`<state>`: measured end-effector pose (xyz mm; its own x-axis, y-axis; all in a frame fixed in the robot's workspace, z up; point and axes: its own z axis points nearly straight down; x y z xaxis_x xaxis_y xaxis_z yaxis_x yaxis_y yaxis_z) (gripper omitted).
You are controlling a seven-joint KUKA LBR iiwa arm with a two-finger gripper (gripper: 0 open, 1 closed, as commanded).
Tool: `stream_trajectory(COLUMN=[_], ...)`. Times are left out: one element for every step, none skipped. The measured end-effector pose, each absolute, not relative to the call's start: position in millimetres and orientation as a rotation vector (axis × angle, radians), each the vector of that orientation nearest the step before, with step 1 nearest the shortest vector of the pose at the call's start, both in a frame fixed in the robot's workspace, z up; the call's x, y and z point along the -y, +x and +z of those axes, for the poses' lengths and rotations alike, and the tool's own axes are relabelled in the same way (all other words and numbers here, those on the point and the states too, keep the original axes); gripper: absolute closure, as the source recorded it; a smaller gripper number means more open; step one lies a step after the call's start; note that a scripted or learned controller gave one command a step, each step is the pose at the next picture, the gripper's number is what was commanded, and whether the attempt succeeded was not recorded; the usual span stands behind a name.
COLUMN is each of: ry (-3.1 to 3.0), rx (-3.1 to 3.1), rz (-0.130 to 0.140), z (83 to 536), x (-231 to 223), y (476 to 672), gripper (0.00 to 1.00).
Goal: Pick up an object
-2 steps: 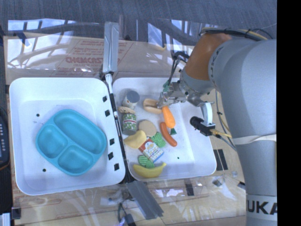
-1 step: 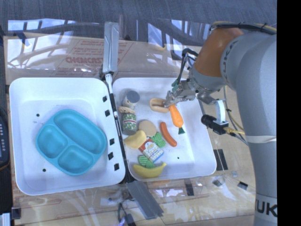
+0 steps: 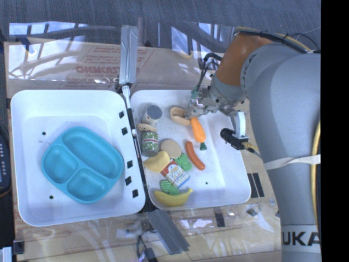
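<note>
My gripper (image 3: 192, 109) hangs low in the right bin (image 3: 232, 171), near its back edge. Just below it lies an orange toy carrot (image 3: 197, 130), its upper end touching or almost touching the gripper tip. A tan curved piece (image 3: 178, 115) lies just left of the gripper. I see nothing lifted off the bin floor. The wrist and the orange band (image 3: 240, 53) cover the bin's back right corner.
The right bin also holds a red sausage (image 3: 194, 155), a banana (image 3: 173, 197), a small printed box (image 3: 175, 174), a yellow wedge (image 3: 157, 161), a tan disc (image 3: 170, 147), a labelled can (image 3: 150, 141) and a grey cup (image 3: 154, 112). A blue divided plate (image 3: 82, 164) lies in the left bin (image 3: 27, 119).
</note>
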<state>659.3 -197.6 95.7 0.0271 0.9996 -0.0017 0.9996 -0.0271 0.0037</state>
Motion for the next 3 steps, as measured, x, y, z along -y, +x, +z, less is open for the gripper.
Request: stream_trajectory(ry=[2.303,2.439,2.295], rx=[-2.137,-1.976,-2.145], rz=[-0.001,0.001,0.002], z=[123,94,94], x=[176,205,174], y=[657.2,658.4,616.4], gripper=[1.0,1.0,1.0])
